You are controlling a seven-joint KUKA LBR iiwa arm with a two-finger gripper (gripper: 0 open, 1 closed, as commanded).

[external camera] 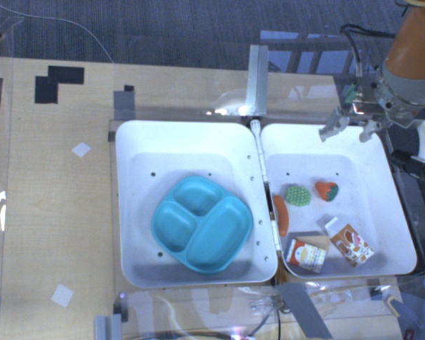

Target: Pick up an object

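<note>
1. Pale wood surface (49, 211) carries two shallow white bins side by side, with dark carpet beyond its far edge; the left bin (134, 154) holds a blue divided plate (202, 223); the right bin (372, 168) holds the small items to choose from.
2. Candidates for the pick all lie in the near half of the right bin: a green bumpy ball (297, 195) just beside a red strawberry toy (326, 190); an orange carrot-like piece (281, 214) along the wall next to the divider; a small carton (307, 255) at the near edge; a brown snack packet (352, 244) to its right, with a little white block (331, 225) just above it.
3. The pincer (353, 127) hangs over the far right corner of the right bin, below the orange-banded arm (414, 41); its two fingers are spread wide, with nothing between them.
4. Progress, as I judge it: nothing has been picked yet; every item rests on the bin floor, well apart from the pincer.
5. Left to do, by my reading: choose one item, move over it, descend, close on it and lift; the strawberry toy and green ball lie nearest, though they sit close together, which may crowd a grasp.
</note>
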